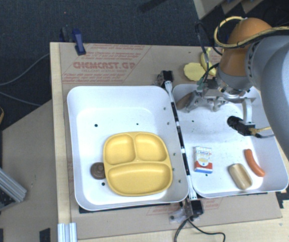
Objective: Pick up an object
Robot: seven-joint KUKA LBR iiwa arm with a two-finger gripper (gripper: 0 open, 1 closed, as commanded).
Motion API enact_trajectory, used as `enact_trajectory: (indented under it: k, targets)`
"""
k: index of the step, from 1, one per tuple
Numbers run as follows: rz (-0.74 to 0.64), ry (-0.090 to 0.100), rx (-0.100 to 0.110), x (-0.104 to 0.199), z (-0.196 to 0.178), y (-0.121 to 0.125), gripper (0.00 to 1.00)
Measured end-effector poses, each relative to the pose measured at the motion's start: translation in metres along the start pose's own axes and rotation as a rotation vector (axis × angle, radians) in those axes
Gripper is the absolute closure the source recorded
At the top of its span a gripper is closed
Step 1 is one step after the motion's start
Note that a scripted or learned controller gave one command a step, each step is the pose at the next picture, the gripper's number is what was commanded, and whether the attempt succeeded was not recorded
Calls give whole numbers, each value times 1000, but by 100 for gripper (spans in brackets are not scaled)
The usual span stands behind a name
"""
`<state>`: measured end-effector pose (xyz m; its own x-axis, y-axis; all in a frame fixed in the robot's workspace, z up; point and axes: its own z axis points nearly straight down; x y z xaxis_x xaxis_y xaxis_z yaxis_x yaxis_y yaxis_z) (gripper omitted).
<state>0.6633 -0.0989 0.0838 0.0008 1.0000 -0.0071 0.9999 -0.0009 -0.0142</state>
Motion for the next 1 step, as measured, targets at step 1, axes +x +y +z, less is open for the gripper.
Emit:
enact_trajectory:
  k: [1]
  targets:
    - [0,3,-1,-2,0,0,0]
